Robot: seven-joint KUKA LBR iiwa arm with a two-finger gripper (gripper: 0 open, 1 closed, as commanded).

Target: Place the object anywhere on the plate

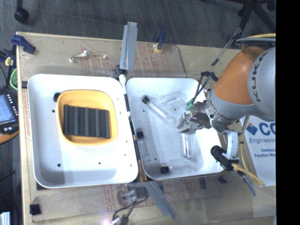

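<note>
A yellow plate [85,97] lies in the left bin [42,125], and a dark grey ribbed block [87,121] rests on its middle. My gripper [189,124] hovers low over the right side of the right bin [157,86]. Directly below it in the picture is a clear tube [187,146], pointing towards the bin's front; whether the gripper touches it is unclear. Another clear tube with a black cap [153,106] lies at the back left of that bin. A crumpled clear plastic piece [174,100] sits beside it.
A third clear tube [143,147] lies along the right bin's left wall. A small black cap [164,169] sits near its front wall. A metal bar [127,45] stands behind the gap between the bins. Cables run down to my wrist [206,86].
</note>
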